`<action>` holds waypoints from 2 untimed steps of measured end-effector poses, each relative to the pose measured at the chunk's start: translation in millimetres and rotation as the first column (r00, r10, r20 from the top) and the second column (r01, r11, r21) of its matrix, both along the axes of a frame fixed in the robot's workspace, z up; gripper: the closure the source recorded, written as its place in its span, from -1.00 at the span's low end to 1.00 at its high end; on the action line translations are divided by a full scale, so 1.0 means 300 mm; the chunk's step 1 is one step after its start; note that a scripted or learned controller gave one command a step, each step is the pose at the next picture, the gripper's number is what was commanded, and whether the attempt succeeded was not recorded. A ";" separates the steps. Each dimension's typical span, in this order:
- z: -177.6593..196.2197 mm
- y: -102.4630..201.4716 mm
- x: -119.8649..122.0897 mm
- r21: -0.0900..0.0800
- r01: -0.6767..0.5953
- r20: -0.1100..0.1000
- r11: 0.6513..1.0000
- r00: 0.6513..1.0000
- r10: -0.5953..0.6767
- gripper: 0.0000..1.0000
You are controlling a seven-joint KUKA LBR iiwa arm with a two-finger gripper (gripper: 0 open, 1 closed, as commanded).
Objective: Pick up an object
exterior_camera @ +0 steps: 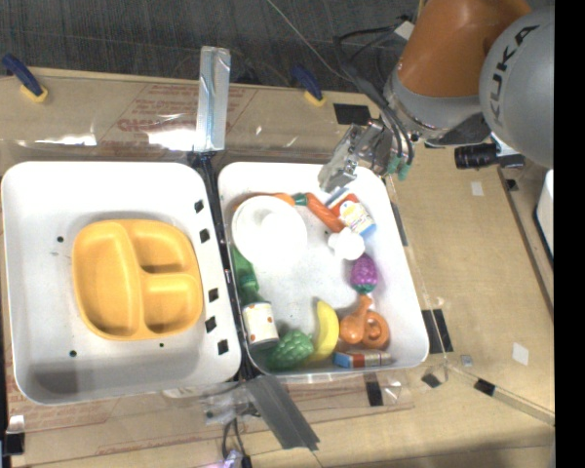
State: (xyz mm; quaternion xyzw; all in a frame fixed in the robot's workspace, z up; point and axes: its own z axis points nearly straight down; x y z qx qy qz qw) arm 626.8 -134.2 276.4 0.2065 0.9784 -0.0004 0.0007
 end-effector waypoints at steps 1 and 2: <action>0.095 -0.078 0.024 -0.001 0.182 0.002 0.983 0.983 -0.182 1.00; -0.116 -0.115 -0.014 0.001 0.140 -0.004 0.990 0.990 -0.140 1.00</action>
